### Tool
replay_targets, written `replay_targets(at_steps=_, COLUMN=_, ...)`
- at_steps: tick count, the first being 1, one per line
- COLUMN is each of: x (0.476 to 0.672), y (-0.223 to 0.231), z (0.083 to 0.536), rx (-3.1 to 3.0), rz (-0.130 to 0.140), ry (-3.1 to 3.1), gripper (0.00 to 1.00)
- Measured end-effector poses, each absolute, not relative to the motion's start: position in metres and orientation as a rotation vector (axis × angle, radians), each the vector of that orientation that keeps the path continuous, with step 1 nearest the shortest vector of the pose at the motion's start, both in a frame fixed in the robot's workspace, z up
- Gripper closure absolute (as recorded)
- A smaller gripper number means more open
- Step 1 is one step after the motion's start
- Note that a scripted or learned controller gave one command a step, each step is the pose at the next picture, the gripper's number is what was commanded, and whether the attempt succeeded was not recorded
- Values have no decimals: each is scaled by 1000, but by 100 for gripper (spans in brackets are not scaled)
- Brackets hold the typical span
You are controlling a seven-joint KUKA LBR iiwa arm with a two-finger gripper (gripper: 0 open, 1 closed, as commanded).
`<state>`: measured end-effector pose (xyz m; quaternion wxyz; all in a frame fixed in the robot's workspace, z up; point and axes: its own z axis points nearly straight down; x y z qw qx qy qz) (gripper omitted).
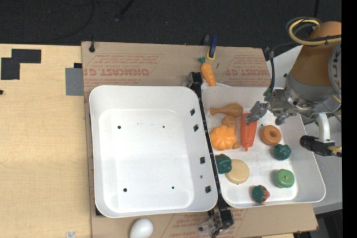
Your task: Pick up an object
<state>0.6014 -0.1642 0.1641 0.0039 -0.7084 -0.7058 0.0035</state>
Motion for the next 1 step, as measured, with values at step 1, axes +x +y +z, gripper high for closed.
replay_targets(at_steps=1, x=602, y=-179, z=106, rx=-2228, rz=-9, ry=-2230, gripper=0)
